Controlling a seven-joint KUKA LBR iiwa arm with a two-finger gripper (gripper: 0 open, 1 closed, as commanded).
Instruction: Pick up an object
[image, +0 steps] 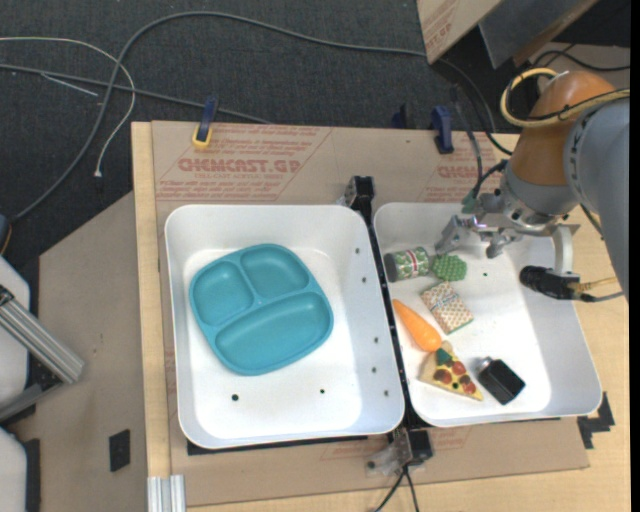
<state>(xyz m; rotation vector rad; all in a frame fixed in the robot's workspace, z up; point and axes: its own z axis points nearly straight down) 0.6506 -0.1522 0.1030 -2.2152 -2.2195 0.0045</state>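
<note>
My gripper hangs over the back of the right bin, open, with nothing between its fingers. Just to its left and a little nearer lie a green-labelled can on its side and a small green knobbly object. Further toward the front of the bin lie a patterned beige block, an orange carrot, a toy pizza slice and a black block.
The left bin holds a blue divided plate. Between the bins runs a narrow wall with a black clamp at its far end. Cardboard lies under both bins, and blue clips pin its back edge.
</note>
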